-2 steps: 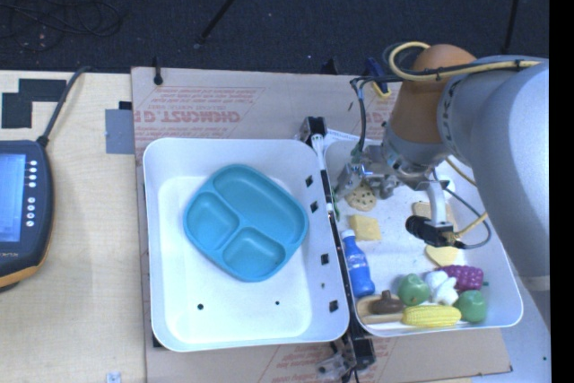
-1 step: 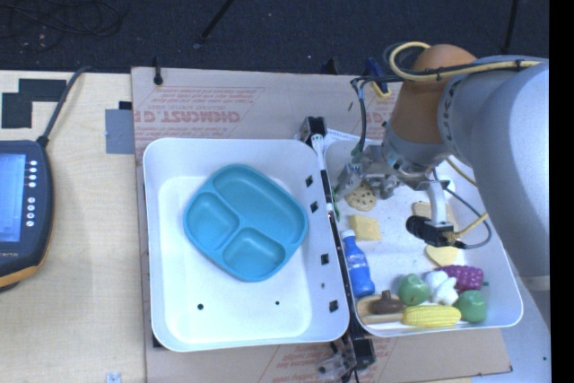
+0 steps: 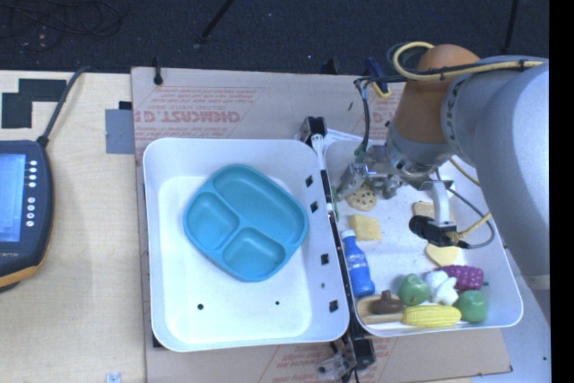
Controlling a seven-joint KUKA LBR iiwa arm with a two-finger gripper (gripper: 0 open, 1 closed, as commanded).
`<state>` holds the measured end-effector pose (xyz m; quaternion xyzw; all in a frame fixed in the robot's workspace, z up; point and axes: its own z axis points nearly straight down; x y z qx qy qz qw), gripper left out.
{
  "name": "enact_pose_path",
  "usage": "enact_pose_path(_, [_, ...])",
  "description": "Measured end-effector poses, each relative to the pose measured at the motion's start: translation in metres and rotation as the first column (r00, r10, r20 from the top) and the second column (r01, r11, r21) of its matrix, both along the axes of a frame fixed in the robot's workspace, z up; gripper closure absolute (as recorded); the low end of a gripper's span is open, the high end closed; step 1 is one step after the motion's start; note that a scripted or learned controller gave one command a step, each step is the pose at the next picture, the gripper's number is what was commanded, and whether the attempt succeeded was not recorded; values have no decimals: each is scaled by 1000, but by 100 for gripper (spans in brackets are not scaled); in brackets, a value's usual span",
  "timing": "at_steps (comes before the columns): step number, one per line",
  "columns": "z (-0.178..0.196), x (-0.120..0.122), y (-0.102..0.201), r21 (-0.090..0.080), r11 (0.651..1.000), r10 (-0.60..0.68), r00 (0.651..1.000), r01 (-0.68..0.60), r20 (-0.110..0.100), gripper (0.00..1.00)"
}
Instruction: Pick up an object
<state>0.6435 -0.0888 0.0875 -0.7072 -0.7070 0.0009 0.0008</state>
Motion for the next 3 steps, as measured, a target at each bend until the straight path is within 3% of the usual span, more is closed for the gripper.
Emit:
enact_pose_path(1, [0,0,-16,-1,1000,0,1000,0,1,0])
enact_pose_path(2, [0,-11,6,-1,1000,1,1000,-1,0,0])
enact_pose_path(3, [0,0,-3,0,1000,0,1000,0,1,0])
